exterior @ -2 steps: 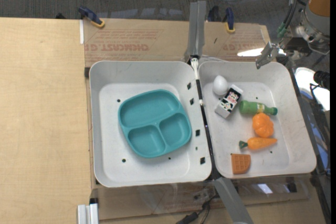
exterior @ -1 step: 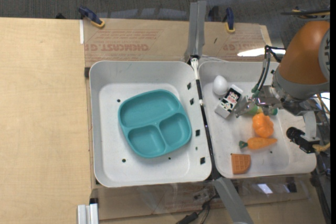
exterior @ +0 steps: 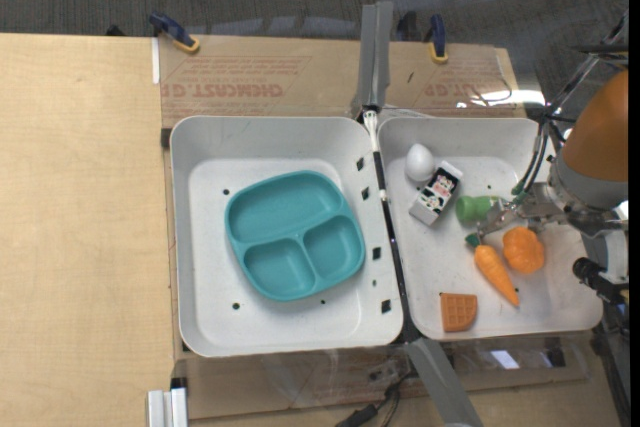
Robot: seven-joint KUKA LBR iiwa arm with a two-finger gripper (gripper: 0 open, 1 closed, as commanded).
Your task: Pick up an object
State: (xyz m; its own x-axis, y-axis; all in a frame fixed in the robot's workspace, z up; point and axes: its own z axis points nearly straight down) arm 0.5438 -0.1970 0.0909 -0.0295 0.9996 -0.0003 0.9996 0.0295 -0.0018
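I am at the approach step, nothing lifted yet: my gripper (exterior: 503, 215) hangs low in the right bin (exterior: 470, 129), and I cannot tell whether it is spread or closed. The likeliest target, a smooth green plastic piece (exterior: 474, 208), lies just beside my tip on the side away from my arm. A rounded, glossy orange fruit (exterior: 524, 250) sits just below me, touching a tapered carrot (exterior: 496, 274). Farther off are a white egg (exterior: 419, 159), a boxy printed carton (exterior: 436, 194) and a flat ridged waffle (exterior: 458, 311). Next I judge I must centre over one piece and descend; rounded shapes may slip.
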